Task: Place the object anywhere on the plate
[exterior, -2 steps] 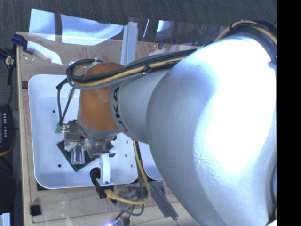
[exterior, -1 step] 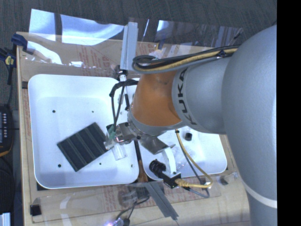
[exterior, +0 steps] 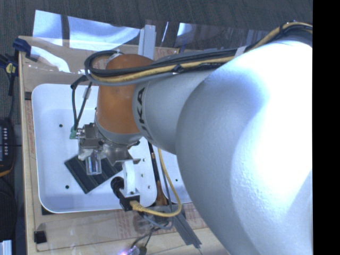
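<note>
While hanging low at the frame's lower left, over the dark flat plate [exterior: 85, 177] in the white bin [exterior: 45, 142]: pincer [exterior: 93, 165], grip unreadable, nothing seen held. Object unidentifiable. Better lowered gently, released squarely over the plate.

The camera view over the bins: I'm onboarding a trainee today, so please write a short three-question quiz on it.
1. True or false: the dark flat object lies inside the white bin.
2. Which colour is the band above the arm's wrist? A) green B) orange C) blue
3. Fill in: the pincer is directly ____ the dark flat object.

Key: 1 true; 2 B; 3 over.
</note>
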You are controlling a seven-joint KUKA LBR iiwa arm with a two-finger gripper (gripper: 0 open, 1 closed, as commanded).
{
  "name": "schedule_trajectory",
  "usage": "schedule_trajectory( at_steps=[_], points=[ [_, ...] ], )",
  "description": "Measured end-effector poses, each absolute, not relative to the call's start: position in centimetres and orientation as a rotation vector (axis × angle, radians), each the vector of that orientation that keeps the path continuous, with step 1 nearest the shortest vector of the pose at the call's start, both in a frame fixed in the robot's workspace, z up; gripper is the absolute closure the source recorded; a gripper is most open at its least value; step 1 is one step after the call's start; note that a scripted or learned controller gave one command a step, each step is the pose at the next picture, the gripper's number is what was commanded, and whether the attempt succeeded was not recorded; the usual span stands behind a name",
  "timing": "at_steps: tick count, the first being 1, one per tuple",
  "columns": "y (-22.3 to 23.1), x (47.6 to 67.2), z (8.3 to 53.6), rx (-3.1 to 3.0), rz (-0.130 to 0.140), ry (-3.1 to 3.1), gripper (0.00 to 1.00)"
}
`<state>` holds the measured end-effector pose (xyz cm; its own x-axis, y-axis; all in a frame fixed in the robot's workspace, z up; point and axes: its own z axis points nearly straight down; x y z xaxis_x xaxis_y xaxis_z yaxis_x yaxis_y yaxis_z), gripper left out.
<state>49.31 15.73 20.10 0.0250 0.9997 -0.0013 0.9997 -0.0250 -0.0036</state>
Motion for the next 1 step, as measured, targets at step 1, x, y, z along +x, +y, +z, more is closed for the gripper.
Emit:
schedule_trajectory(
  at_steps=[1],
  points=[
    [10.71, 48.53, 24.18, -2.277, 0.004, -2.161, 1.0]
  ],
)
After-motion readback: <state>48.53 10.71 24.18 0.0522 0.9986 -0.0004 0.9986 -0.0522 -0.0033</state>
